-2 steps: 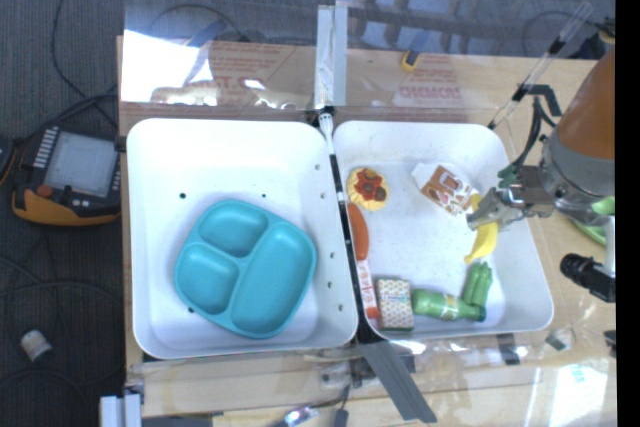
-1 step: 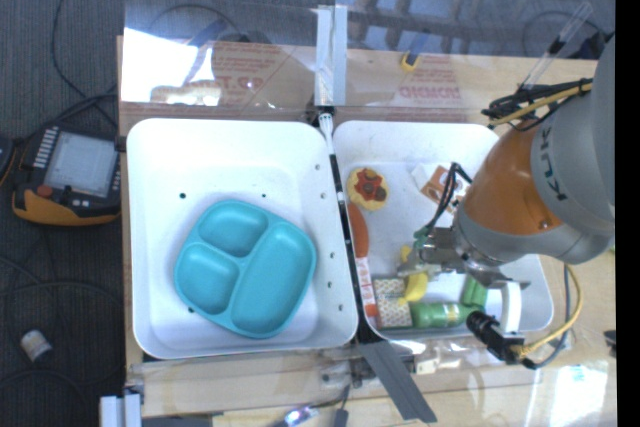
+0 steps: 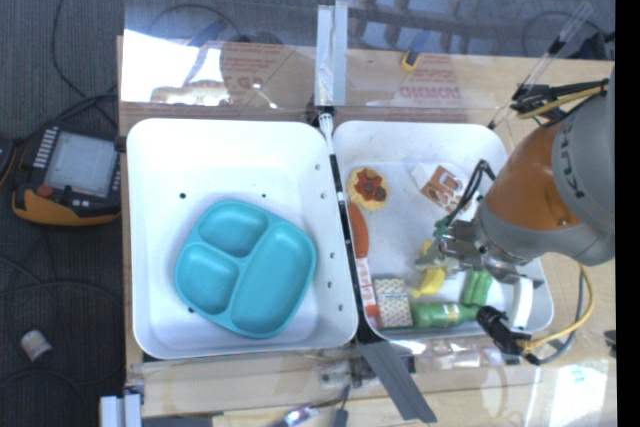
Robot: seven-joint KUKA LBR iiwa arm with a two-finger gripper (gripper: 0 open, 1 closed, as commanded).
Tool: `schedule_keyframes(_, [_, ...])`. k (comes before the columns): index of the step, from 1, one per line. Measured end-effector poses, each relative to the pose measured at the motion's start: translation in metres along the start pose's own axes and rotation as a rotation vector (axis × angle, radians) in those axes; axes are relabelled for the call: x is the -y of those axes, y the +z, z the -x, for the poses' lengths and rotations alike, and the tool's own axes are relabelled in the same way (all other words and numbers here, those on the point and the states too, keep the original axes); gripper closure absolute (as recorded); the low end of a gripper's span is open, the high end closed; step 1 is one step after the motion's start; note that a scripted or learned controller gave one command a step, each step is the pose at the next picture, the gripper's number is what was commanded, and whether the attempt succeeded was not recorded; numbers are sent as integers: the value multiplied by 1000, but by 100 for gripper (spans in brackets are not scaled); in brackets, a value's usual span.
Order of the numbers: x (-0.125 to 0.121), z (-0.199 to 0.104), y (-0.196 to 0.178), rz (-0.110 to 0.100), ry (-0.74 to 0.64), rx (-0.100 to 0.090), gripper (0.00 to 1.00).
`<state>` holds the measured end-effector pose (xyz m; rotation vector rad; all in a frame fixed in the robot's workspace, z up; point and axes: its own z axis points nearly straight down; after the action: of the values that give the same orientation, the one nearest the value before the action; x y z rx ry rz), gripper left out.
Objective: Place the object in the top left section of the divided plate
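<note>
A teal divided plate [image 3: 246, 265] with three sections lies in the left bin [image 3: 160, 165]; all its sections are bare. In the right bin [image 3: 400, 140] lie a round pizza-like toy [image 3: 368, 186], an orange-red sausage-like piece [image 3: 359, 230], a small white and brown packet [image 3: 441, 186], a yellow item [image 3: 431, 280], a green bottle [image 3: 445, 314], another green piece [image 3: 477, 289] and a tan cracker box [image 3: 391, 301]. My gripper [image 3: 446, 251] hangs low over the right bin, just above the yellow item.
A clear acrylic wall [image 3: 330, 55] runs behind both bins. The orange wrist band and grey arm [image 3: 545, 195] cover the right bin's right side. A handheld pendant [image 3: 68, 177] and cables lie on the floor at left.
</note>
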<state>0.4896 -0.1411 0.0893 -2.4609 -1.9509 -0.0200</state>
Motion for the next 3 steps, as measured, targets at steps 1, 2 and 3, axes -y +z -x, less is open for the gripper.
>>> schedule_keyframes(1, [9,-36,0,12,142,16,100])
schedule_keyframes(2, [-14,-11,-13,-15,23,12,100])
schedule_keyframes(3, [16,-38,-39,-16,-60,13,100])
